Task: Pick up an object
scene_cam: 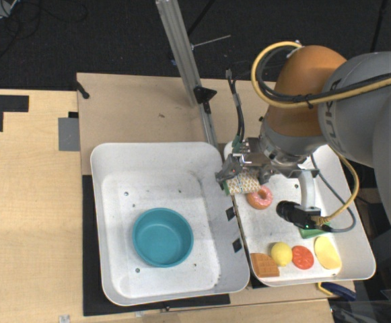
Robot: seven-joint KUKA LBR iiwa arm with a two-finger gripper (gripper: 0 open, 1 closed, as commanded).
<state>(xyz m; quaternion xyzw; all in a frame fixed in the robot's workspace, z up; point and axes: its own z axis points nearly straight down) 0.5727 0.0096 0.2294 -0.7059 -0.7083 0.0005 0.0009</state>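
Note:
My gripper (238,174) hangs over the left rim of the right bin (357,264), near its far end. A small tan checkered piece (242,183) sits between its fingers, and the gripper is shut on it. A pink donut (260,198) lies in the bin just to the right of that piece. At the bin's near end lie an orange waffle square (265,266), a yellow lemon (281,253), a red tomato (303,258) and a pale yellow fruit (327,253). A green item (311,232) pokes out beside the wrist.
The left bin (114,180) holds a teal bowl (162,237) toward its near side. A slanted aluminium bar (182,46) rises behind the bins. The arm's bulk covers the right bin's far right part.

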